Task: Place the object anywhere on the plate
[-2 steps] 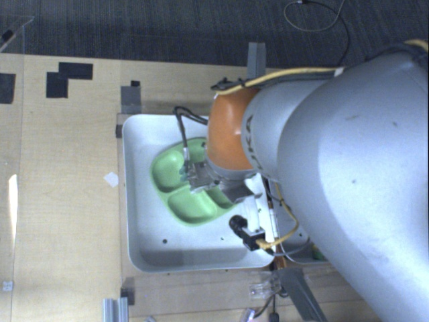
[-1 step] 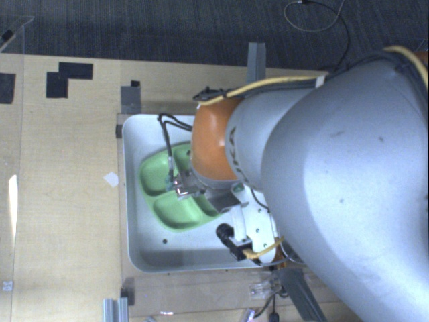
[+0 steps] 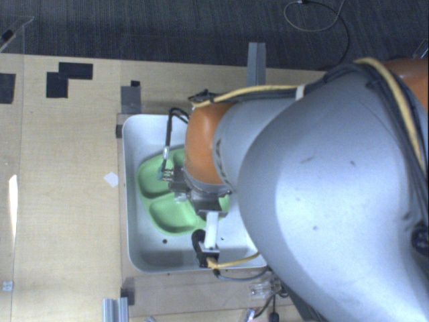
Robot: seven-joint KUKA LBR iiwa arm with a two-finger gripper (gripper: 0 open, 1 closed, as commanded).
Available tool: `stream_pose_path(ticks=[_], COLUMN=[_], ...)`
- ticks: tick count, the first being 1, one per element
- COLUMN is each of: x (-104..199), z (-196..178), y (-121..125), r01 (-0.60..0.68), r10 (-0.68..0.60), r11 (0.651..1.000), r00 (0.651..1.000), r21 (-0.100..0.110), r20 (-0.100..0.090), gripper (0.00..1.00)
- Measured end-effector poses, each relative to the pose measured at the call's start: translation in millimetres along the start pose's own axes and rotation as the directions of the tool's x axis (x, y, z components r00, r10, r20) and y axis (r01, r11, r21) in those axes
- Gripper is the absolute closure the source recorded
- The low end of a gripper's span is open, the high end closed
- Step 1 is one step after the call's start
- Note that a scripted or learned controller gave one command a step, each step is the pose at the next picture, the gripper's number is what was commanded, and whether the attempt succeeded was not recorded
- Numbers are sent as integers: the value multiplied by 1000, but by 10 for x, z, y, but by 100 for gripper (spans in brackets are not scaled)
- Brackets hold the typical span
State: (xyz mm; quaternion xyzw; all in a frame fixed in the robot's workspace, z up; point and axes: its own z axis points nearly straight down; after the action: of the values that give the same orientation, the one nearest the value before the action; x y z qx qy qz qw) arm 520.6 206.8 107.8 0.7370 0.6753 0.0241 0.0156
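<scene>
Green plate point(image 3: 157, 196) in white bin point(image 3: 134, 180), tool point(image 3: 201, 210) above; grip unclear; probably placing; next calls for lowering

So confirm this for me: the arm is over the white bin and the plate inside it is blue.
One thing is wrong: the plate is green, not blue, as the camera view shows. The arm is indeed over the white bin.
</scene>
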Motion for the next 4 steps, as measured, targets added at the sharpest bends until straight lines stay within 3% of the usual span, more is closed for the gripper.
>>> stream_pose_path(ticks=[1, 2, 3, 4], x=[4, 274, -498, -480], z=[114, -161, -1751, -1856], y=[-123, 14, -88, -72], r01=[5, 165, 408, 416], r10=[-5, -166, -409, -416], r11=[999, 985, 911, 908], r00=[1000, 986, 913, 909], r21=[39, 57, 50, 46], r20=[8, 6, -9, -9], gripper=[0, 0, 0, 100])
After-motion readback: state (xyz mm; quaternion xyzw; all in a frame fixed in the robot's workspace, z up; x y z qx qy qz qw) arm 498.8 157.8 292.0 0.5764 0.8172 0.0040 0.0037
